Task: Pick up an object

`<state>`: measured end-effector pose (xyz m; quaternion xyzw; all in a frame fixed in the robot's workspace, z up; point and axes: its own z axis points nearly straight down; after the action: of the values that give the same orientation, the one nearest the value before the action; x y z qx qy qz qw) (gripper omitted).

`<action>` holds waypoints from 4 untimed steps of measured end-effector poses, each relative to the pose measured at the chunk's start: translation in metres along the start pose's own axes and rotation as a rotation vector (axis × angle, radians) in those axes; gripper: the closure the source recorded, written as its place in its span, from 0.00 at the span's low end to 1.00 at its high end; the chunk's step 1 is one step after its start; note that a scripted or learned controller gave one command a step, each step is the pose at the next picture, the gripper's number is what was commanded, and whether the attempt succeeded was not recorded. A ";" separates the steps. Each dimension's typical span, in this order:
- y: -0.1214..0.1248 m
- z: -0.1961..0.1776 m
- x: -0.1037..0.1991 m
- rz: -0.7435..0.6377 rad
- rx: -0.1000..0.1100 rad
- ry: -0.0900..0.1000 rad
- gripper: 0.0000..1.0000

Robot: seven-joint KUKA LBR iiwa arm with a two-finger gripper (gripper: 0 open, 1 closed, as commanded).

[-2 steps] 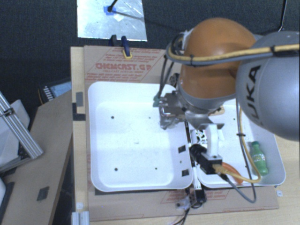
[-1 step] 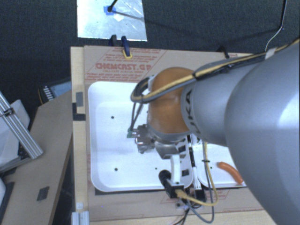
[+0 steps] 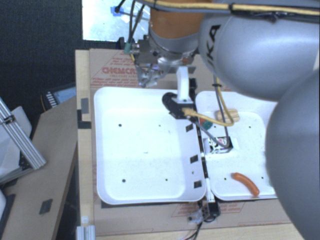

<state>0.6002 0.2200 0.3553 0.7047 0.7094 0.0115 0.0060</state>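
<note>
My gripper hangs under the orange wrist band, over the far rim of the left bin, with nothing seen in it. In the right bin an orange sausage-shaped object lies near the front edge. A tan wooden piece rests toward the back, and a small silver and black object sits in the middle. A little green and red item lies close to the divider between the bins.
The grey arm covers the back right of the right bin. Cardboard lies under both bins. An aluminium rail leans at the far left, off the bench.
</note>
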 end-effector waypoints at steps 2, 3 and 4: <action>-0.004 -0.056 0.016 -0.001 0.021 -0.004 1.00; -0.102 -0.124 0.005 -0.001 0.019 -0.001 1.00; -0.018 -0.184 0.009 0.007 0.013 -0.005 1.00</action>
<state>0.5775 0.2274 0.5389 0.7074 0.7068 0.0053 0.0033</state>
